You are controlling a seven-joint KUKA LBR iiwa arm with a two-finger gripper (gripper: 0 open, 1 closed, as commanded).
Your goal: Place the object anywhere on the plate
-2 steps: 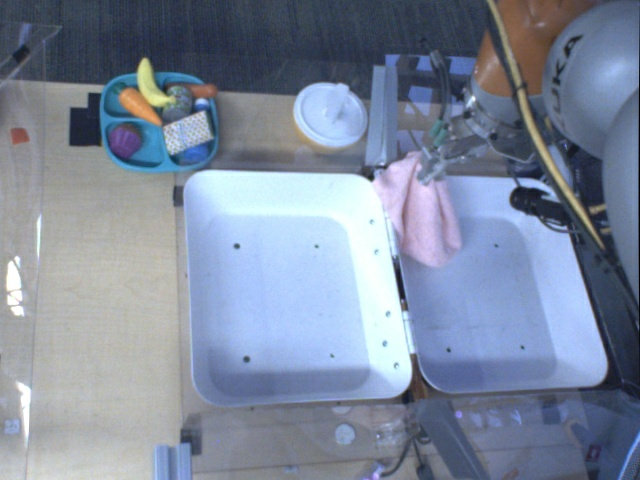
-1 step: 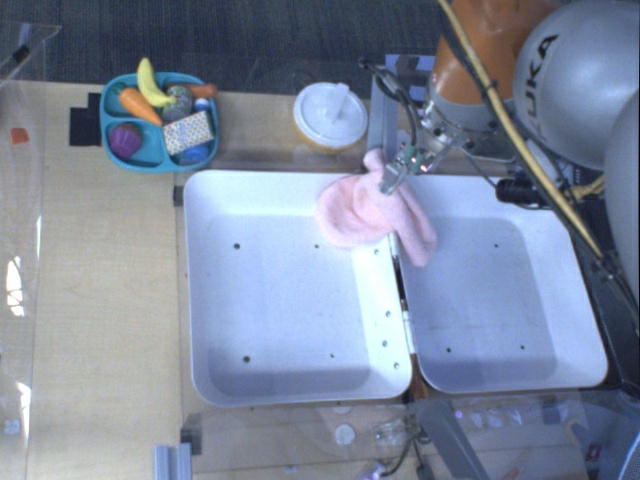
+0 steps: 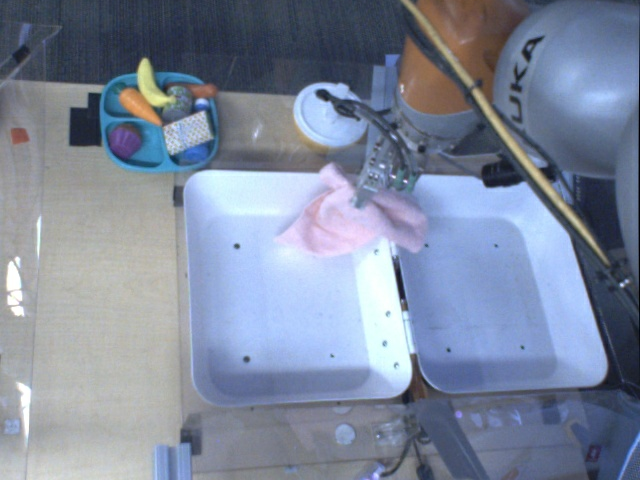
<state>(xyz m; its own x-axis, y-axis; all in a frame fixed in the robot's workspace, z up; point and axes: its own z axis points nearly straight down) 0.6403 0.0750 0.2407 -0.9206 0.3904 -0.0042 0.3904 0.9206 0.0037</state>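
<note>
Gripper (image 3: 368, 190) sits over the seam btwn the two white bins, pinching a pink cloth (image 3: 345, 223) at its top edge; cloth bunches up into the fingertips, so fingers look pressed together on a fold of it. Rest of the cloth drapes down, mostly over the far-right corner of the left bin (image 3: 280, 308), a flap reaching across the rim into the right bin (image 3: 500, 298). Can't tell if the lower part touches the bin floor or hangs just above.

Plate: the only candidate is the blue divided plate (image 3: 150, 158) on the bench beyond the left bin's far-left corner, well apart from the cloth. To do this step well, prob. lift until the trailing hem clears the bin wall, carry w/o snagging the rim, lower over the plate's middle, then release so the fabric doesn't slide off the toy food.

Count: 2 bins, 1 cloth, 1 divided plate w/ toy banana (image 3: 150, 83), carrot (image 3: 138, 105) plus other small pieces, 1 round yellow-and-white lidded container (image 3: 325, 118).
</note>
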